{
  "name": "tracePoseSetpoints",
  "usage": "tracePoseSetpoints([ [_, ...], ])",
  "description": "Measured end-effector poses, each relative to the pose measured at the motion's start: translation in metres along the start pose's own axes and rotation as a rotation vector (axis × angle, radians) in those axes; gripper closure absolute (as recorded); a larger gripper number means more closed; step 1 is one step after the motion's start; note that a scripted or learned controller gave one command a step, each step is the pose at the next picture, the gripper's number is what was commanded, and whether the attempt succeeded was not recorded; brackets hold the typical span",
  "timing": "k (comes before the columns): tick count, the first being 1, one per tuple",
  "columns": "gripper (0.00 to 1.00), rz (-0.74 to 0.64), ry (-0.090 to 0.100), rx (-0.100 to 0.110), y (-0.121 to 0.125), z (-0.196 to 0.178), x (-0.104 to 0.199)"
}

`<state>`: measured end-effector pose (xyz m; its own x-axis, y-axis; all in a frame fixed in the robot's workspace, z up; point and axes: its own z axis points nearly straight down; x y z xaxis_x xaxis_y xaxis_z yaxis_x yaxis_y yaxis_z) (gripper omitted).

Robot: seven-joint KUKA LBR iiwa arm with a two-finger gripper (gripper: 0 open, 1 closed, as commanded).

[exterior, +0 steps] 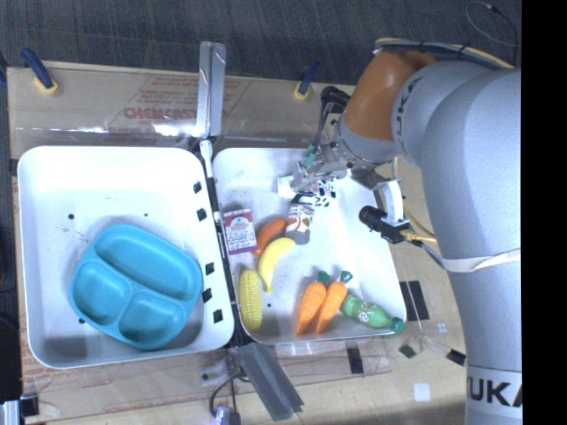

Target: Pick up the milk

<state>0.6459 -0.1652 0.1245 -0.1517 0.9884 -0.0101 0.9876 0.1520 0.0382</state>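
The big grey arm point(461, 193) sits closest to the lens, filling the right side. Its pincer point(314, 173) is low over the top middle of the right bin point(397, 283), and honestly I can't tell if it's clenched or released. The milk point(304, 216) sits just below it, looking unlifted, so the pick seems not done. It's tight there: a banana point(273, 259) and red box point(237, 231) lie just left, the bin's top wall is close, and straight up looks freest.

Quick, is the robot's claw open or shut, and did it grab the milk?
Gripper: open or shut cannot be told; it sits right above the milk carton, with no clear grip visible.
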Motion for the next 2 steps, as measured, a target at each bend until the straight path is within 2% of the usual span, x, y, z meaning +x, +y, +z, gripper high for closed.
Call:
tracePoseSetpoints([
  [1,0.0,0.0,0.0,0.001,0.0,0.0,0.0],
  [2,0.0,-0.076,0.003,0.011,-0.026,0.017,-0.038],
])
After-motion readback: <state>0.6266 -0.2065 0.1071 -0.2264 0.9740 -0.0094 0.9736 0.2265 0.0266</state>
